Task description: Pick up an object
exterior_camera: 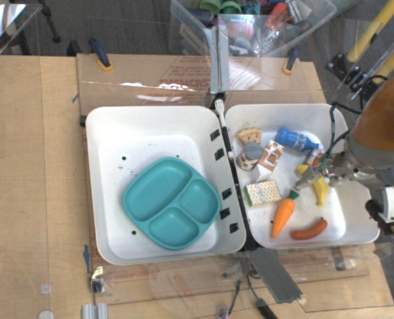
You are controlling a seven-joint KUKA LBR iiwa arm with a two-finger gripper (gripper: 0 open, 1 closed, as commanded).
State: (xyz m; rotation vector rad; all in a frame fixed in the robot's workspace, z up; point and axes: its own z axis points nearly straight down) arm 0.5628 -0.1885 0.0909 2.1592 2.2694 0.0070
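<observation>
- From the camera above the bench, we see two shallow white bins side by side: the left bin [107, 145] bears a teal plastic plate with three compartments [171, 203], and the right bin [356, 228] bears a scatter of toy food.
- In the right bin we make out a blue plastic bottle lying on its side [295, 139], a small white-and-orange carton [271, 156], a grey round piece [252, 153], a toast-coloured slice [249, 137], a pale cracker-like block [262, 193], an orange toy carrot with a green top [283, 216], a red-brown toy sausage [308, 229] and a yellow banana-shaped toy [320, 191].
- The arm's gripper [314, 175] sits low over the right side of this bin, just above the yellow toy; whether it is spread or pressed together we cannot tell, and we see nothing clearly pinched.
- We judge the step in hand to be the descent onto a target, most likely the yellow toy, which lies just beside the carrot's green top and near the sausage.
- To do it well, we would centre across the toy's narrow width, go down straight, and avoid nudging the neighbours or the bin wall.
- We would lift only once the toy visibly comes up with the gripper.
</observation>
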